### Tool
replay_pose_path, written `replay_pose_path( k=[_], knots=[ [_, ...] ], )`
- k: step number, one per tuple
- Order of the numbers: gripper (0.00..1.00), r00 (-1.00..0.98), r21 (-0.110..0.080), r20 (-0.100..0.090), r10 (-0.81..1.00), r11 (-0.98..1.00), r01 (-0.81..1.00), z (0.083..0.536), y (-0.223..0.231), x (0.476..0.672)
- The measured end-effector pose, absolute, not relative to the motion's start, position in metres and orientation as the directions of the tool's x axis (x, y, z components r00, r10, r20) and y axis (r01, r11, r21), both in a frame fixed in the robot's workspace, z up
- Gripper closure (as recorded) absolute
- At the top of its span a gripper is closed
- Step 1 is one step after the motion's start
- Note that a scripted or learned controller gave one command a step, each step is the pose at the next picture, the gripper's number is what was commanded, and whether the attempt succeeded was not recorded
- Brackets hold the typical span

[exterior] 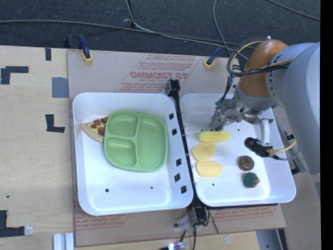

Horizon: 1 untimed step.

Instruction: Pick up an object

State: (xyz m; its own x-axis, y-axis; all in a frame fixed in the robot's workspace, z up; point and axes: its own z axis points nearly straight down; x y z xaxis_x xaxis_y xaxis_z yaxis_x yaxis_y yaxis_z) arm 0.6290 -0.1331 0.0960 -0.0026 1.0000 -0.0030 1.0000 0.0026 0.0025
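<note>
Item 1. Right bin [281,194], white and shallow, front rim nearest the viewer. Contents, listed by place relative to the end effector [217,120]:

- Green ball [252,179], toward the viewer and to the arm's side, near the bin's front right corner.
- Brown round piece [246,163], just behind the green ball, apart from it.
- Pale yellow flat piece [209,169], toward the viewer from the end effector, near the bin's left wall.
- Second pale yellow piece [203,151], touching or overlapping the first, between it and the corn.
- Yellow corn cob [214,137], directly below the end effector in the view, just beside its tip. Long axis runs left to right across the bin, roughly parallel to the front rim; it lies flat on the bin floor.

Item 2. End effector, over the rear left part of the right bin. Whether it is released or clenched cannot be told; nothing shows between its tips.

Item 3. Arm [302,103], grey with orange band [263,66], reaching in from the right, wrist tilted down and leftward toward the corn.

Item 4. Left bin [88,191], well to the left of the end effector, holding a green divided plate [136,140] and a pizza slice [94,129] partly tucked under the plate's left edge.

Item 5. Surface [31,155], light wood, carrying both bins on a cardboard sheet [151,74].
</note>
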Motion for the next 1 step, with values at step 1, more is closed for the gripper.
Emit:
replay_pose_path(
  k=[1],
  knots=[
    [1.00,-0.002,0.002,0.000,1.000,0.002,1.000,0.1382,-0.1324,0.6295]
  ],
)
